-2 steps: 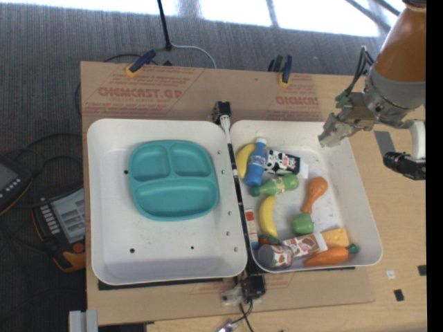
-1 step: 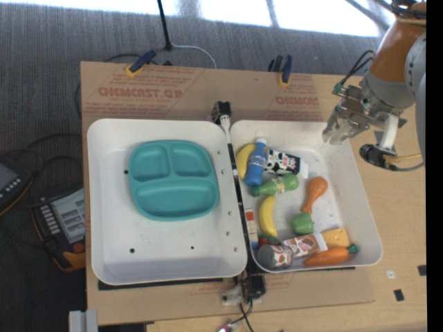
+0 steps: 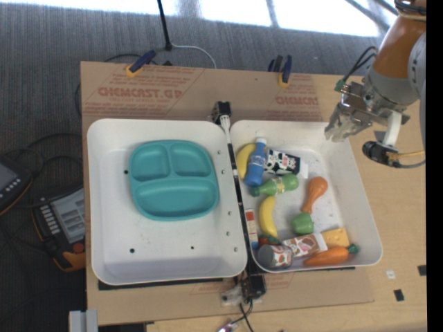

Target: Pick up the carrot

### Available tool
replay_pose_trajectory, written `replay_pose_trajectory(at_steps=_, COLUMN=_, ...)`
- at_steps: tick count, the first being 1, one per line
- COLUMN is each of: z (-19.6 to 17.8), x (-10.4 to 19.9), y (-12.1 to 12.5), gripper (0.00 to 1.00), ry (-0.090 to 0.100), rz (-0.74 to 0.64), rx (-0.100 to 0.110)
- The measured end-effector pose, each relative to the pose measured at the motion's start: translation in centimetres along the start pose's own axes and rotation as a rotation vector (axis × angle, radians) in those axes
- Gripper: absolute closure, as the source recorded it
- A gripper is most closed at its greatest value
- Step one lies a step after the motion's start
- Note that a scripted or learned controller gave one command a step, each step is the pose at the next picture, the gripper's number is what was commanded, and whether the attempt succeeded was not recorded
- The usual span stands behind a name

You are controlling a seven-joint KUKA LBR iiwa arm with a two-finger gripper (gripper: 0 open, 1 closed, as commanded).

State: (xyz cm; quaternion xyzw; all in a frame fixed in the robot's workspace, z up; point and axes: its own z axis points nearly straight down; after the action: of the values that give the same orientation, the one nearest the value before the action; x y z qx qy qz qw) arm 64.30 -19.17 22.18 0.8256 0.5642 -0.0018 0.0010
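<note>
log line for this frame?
gripper: above right bin far rim | carrot: near corner, untouched | phase: pre-grasp

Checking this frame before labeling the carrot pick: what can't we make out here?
- Gripper, camera view: fingers small and blurred, so their state is unreadable.
- Carrot: its left end is tucked against a printed carton; the green tip is too small to resolve.
- Arm: cut off by the top and right edges.
- Grey item in the right bin: partly covered, identity unclear.
</note>
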Motion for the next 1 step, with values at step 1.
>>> replay_pose_trajectory(at_steps=1, z=-0.94, x=0.00, y=0.00, gripper=1.00, ry=-0.003, rz=-0.001, rx=0.001)
